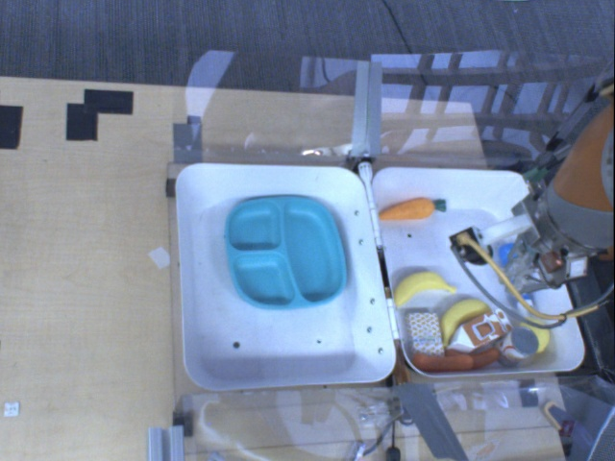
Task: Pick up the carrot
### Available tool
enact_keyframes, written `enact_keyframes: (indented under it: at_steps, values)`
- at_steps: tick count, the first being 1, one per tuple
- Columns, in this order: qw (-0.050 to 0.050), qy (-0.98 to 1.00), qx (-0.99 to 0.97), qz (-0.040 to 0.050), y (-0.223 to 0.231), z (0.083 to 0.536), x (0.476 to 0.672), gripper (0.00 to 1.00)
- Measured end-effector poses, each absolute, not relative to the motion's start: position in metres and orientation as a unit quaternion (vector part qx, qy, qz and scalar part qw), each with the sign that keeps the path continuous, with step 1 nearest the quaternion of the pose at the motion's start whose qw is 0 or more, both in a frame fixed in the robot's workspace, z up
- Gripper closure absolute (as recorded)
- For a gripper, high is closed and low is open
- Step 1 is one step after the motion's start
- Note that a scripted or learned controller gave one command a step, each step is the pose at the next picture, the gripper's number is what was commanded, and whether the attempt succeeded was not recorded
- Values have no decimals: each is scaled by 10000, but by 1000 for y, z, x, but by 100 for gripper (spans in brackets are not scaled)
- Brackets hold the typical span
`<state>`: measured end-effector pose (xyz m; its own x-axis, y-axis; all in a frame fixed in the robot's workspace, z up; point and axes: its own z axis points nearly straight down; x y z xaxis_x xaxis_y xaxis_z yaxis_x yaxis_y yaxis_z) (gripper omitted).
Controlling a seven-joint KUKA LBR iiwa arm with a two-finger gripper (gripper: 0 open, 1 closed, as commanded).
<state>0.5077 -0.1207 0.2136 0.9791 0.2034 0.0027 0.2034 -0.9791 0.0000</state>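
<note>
so the carrot is lying flat in the right bin, up in the far left corner, just beside the wall it shares with the left bin. its long axis runs roughly left-right across the view, orange tapered end toward that wall and the little green stub pointing right, toward my side. nice thing is it sits on its own with bare white floor around it, well apart from the pile at the near end, where two bananas, a sausage-looking thing and a small patterned packet are crowded together. left bin just has the blue divided plate in the middle. my gripper is over the right side of the right bin, with cables looping around it, and honestly i cannot tell how the pincer stands, wide or narrow, too much clutter there. nothing visibly in it. my guess is i need to swing left and far, then close across the carrot's short width.
</note>
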Motion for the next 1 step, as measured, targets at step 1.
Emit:
enact_keyframes:
  at_steps: [1]
  values:
    - [2,-1060,-9944,-22,-120,224,509,100]
